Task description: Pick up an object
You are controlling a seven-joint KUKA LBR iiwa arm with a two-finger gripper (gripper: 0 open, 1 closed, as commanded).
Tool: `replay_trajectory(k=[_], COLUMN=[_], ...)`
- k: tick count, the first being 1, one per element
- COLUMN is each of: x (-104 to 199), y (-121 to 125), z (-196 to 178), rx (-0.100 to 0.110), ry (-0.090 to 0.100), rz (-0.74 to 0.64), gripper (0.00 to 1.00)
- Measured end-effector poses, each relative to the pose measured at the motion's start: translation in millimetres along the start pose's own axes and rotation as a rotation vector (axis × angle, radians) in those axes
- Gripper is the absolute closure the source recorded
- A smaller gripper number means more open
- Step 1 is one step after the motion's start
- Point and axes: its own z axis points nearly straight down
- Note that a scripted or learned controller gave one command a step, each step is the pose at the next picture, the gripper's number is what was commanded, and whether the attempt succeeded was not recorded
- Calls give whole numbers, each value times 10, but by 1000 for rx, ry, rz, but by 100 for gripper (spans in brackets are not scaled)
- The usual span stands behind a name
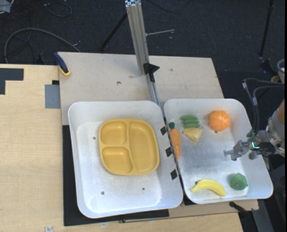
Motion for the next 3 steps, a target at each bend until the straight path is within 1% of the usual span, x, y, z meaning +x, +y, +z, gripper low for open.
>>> replay_trajectory(k=[1,2,3], x=[-1,-43,-67], y=[7,96,153], z=[-12,538,1143], rx=[-3,0,-2], ry=[-1,0,0], rz=[0,-1,-1], gripper=[0,0,0])
